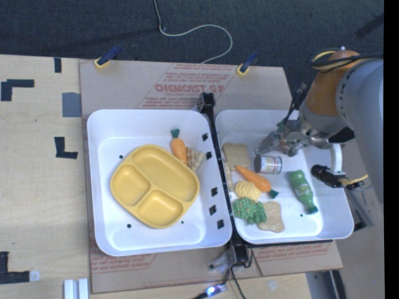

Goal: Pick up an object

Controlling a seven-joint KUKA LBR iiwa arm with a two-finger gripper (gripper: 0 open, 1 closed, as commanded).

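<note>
Hanging low over the right bin (324, 226), the pincer (278, 143) sits right above a small can (269, 164); whether its fingers are spread or closed I cannot tell from here. That can lies on its side just below the pincer, its long axis running left to right, its label too blurred to read. Further below it a carrot (254, 178) slants down to the right, with corn (247, 190), a green bunch of broccoli (249, 210) and a tan cookie shape (272, 217) beyond that. To the right and below the pincer a green bottle (302, 191) lies with its cap pointing down and right. Well off to the left, the other bin (100, 167) holds a yellow divided plate (154, 185) and a second carrot (179, 147). Both bins rest on a brown cardboard sheet (187, 86) printed with red lettering I cannot make out, clipped at its far edge, on a pale wooden bench (31, 185). Dark carpet (75, 11) lies beyond, crossed by a thin white cable (193, 30).
</note>
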